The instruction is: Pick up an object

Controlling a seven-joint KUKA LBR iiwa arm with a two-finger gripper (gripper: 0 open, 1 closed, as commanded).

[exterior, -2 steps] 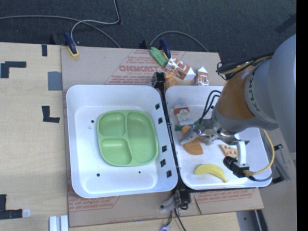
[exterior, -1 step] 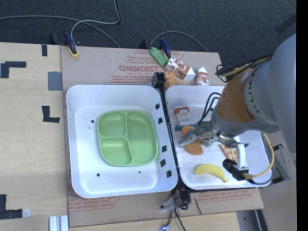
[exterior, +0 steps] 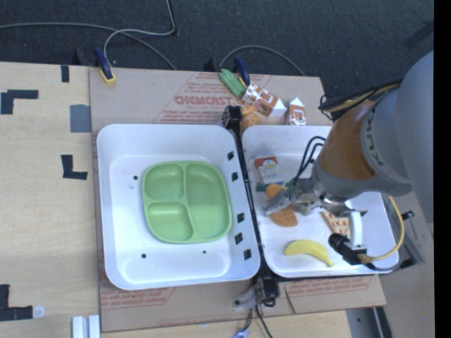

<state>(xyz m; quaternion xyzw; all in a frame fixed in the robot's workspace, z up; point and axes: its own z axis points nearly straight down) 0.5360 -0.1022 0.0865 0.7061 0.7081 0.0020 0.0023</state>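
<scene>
Hand (exterior: 287,197) sits low in the right white bin (exterior: 310,138) over a flat orange piece (exterior: 285,218), grip state impossible to tell, yellow plastic banana (exterior: 309,251) lying loose nearby, green divided plate (exterior: 187,201) next door.

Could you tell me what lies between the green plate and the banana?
In the camera view, the two bins' adjoining white walls with black clips separate the green plate from the banana; otherwise bare bin floor.

green divided plate (exterior: 187,201) in left bin (exterior: 113,189); cables (exterior: 134,27) behind bench.
</scene>
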